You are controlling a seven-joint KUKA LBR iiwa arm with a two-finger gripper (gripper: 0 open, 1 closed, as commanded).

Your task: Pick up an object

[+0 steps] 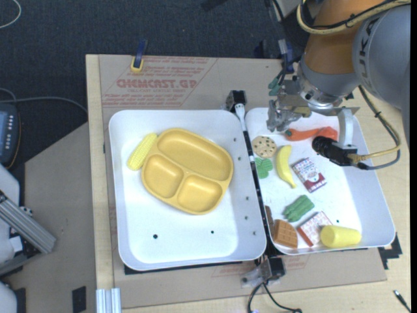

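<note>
My pincer (281, 124) hangs over the far left corner of the right bin (371, 194), its dark fingers pointing down at the white floor just behind the cookie (264, 147). The metal clutter of my wrist covers them from above, so I cannot tell how far apart they stand, and I see nothing between them.

Beside the pincer, to its right, lies a carrot (311, 134); its far end runs under a black fitting on my arm and is cut off there. A banana (285, 165) lies near the cookie, and a green toy (263, 168) sits at the bin's left wall, too small for me to name. Further right is a small red-and-white packet (309, 174) whose print is too blurred to read. Toward the near edge lie a green vegetable piece (298, 208), a waffle-like brown square (285, 234), another red-and-white packet (313, 226) partly under a yellow cup (339, 236) lying on its side.

The left bin (130, 227) holds a yellow divided plate (187, 169), tilted across the middle, with a corn cob (141, 150) touching its far left rim. Both bins rest on the desk (104, 83), whose cardboard top bears faint red lettering.
</note>
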